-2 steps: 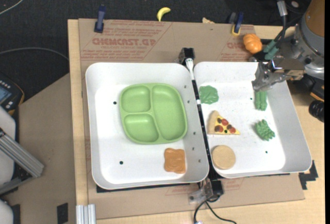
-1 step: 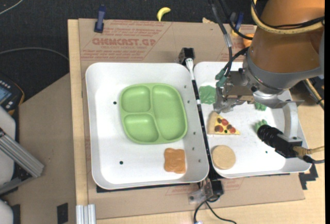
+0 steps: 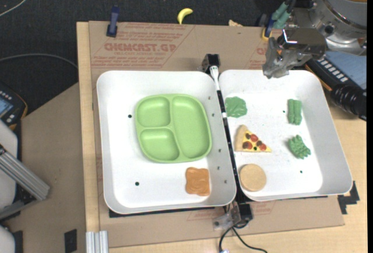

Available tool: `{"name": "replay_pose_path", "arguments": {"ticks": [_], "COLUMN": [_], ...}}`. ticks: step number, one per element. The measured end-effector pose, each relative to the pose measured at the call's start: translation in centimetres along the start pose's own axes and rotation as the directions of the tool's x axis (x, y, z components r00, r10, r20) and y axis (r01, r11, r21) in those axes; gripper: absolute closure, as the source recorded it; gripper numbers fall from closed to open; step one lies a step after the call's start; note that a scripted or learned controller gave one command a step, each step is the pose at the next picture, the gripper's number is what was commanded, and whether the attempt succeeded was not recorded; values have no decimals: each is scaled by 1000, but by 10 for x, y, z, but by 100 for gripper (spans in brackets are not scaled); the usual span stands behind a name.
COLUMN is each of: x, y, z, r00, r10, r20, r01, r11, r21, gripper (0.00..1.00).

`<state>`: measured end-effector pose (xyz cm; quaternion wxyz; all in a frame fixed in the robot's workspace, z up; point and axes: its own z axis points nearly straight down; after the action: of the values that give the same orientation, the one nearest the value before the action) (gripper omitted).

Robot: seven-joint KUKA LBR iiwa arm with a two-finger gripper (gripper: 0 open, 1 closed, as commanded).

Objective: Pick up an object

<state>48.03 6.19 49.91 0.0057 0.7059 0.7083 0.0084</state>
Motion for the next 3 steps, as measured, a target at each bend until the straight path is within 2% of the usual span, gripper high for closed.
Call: {"name": "replay_pose_path", "arguments": {"ticks": [1,2,3], "x": [48,15,67], "y": [-5,0,-4], "z": [124,5,101], "r00": [1000,1000,1000], "r10": [-2,7,-2], "r20": [6,2,5], "r01": [2,-7,2], "r11": [999,1000,1000], "r21": [33,5,30], "gripper": [100,100,100]}}
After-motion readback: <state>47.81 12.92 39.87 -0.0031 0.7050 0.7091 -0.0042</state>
